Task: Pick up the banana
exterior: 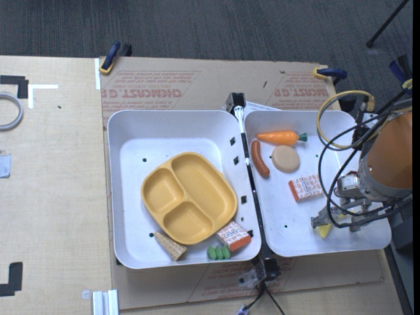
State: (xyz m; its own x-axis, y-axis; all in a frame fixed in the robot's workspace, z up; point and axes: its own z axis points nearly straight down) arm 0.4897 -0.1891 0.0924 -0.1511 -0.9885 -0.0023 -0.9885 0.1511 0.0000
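Low in the right bin [374, 245], near its front right corner, the end effector [346, 216] sits under a tangle of black and yellow cables, and whether it is open or closed cannot be told, since the wrist and cables cover it. Just beside it, toward the bin's front edge, a small yellow piece of the banana [321, 230] peeks out, most of it hidden beneath the arm. Farther back in the same bin lie a carrot [281, 137], a red sausage [260, 159] along the left wall, a round tan cookie [286, 159] between them, and a red-and-white packet [306, 188] near the middle. In the left bin [125, 176] a yellow divided plate [189, 197] takes up the centre, tilted at a slant. Along that bin's front edge rest a brown bread slice [170, 246], a green pea pod [219, 252] and a small red-and-white box [234, 235] touching the plate's rim. Both bins stand on cardboard [151, 87] clamped to the pale worktop [52, 195].
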